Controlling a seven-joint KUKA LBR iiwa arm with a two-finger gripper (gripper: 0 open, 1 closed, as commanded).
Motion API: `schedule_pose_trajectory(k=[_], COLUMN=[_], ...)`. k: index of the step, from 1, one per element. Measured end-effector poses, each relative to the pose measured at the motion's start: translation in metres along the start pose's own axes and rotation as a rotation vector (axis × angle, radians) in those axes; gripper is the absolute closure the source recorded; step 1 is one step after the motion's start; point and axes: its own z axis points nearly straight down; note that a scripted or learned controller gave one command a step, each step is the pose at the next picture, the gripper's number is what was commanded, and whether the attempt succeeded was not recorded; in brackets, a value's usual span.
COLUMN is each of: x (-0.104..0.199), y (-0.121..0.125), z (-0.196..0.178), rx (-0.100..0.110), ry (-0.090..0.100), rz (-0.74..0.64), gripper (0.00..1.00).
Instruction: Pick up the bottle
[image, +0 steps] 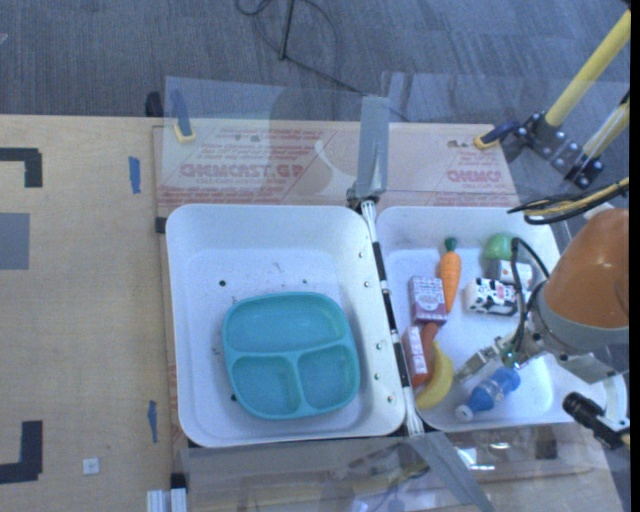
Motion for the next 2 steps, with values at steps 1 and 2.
schedule_pose_trajectory(k=[1,2], x=[-0.002,-0.015], y=[0.0,-0.005], z=[0.0,0.0], rx=[-0.004,-0.002], ry=[0.003,0.003], rz=[0.159,0.117], gripper=[0.0,0.0])
